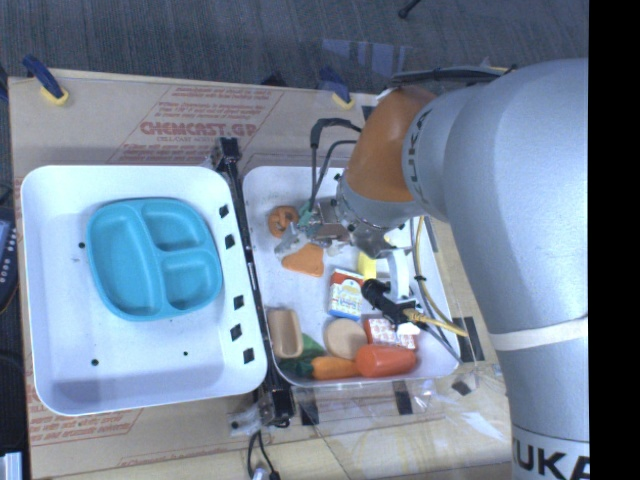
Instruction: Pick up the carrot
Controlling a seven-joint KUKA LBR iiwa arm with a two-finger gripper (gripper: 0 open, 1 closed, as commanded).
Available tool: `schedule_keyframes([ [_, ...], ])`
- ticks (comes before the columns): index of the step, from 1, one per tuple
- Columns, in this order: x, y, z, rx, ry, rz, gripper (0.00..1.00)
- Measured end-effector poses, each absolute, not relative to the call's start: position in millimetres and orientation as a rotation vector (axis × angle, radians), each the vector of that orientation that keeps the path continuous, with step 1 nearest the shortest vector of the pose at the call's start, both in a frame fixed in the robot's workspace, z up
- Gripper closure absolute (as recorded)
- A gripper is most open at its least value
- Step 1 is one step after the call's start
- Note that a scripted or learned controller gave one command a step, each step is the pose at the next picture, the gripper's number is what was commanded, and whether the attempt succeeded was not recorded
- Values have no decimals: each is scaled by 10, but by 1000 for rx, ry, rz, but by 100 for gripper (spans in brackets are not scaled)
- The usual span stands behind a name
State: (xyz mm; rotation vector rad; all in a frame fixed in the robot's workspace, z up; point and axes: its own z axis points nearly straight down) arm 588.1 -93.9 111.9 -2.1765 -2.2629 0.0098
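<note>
Gripper (312, 226) is hanging over the back of the right bin (262, 268), can't tell its grip from here. The carrot (333, 368), a smooth orange taper with a green top, lies at the bin's front edge beside a glossy red piece (385, 360).

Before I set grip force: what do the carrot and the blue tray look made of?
Carrot: seemingly moulded plastic toy food, smooth orange with a slight sheen and a green end. Tray: apparently rigid plastic, uniform matte light blue, with moulded rounded compartments. Neither material is certain from this view.
</note>
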Motion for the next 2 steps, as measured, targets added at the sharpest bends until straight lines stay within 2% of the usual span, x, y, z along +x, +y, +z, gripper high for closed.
schedule_keyframes([
  [1,6036,-999,912,-2327,-2111,3,0],
  [2,6042,-1000,1016,-2323,-2115,2,100],
])
